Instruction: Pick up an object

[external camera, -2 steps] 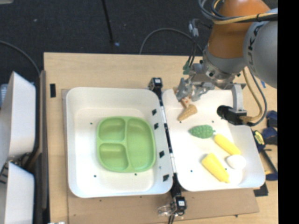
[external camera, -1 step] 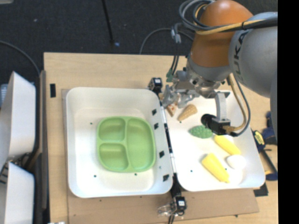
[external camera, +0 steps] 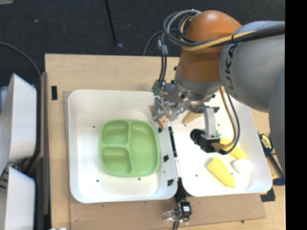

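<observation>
One glossy green tray [external camera: 129,147], seemingly three-sectioned.

This looks like a robotics lab rather than a home or shop. A plain light-wood bench [external camera: 96,66] stands on dark grey carpet-like floor [external camera: 62,18], with thin black cables [external camera: 109,18] trailing across it beyond the gripper. Two shallow white plastic bins [external camera: 76,128] sit fixed side by side on the bench. A large grey industrial arm with an orange band [external camera: 206,56], hung with looped cables, works over them. White box-like shapes [external camera: 21,114], possibly equipment housings, stand far left of the fingers.
</observation>
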You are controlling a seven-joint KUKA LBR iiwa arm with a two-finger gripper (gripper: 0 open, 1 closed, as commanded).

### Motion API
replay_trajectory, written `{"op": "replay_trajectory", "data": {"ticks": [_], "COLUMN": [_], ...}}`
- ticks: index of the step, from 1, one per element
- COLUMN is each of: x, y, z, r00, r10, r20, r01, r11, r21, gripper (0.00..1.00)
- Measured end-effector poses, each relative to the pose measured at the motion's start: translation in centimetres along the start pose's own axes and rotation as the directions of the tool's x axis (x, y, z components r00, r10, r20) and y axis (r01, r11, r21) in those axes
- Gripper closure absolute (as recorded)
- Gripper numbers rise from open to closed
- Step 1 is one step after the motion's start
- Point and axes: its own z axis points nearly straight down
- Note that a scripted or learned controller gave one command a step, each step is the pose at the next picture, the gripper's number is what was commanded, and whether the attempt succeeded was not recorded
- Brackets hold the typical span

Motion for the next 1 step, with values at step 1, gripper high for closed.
{"op": "replay_trajectory", "data": {"ticks": [1], "x": [-0.24], "y": [0.10], "z": [-0.01], "r00": [1.000], "r10": [0.004], "r20": [0.000], "r01": [-0.004], "r11": [1.000], "r21": [-0.001], "gripper": [0.00]}}
